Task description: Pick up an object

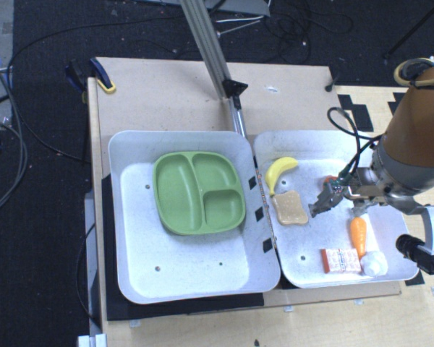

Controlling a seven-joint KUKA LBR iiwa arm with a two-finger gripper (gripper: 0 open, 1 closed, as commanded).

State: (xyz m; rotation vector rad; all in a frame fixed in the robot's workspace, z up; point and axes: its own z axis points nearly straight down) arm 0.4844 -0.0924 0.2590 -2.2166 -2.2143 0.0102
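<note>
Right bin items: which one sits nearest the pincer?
The slice of bread, just left of the pincer. The banana, carrot and small box lie farther off.

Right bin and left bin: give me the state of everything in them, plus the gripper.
Green divided plate: flat in the left bin, compartments bare.
Banana: lying in the right bin, untouched.
Bread slice: flat beside the banana.
Carrot: lying flat.
Red-and-white packet: flat near the front wall.
Gripper: low over the right bin, holding nothing.
</note>
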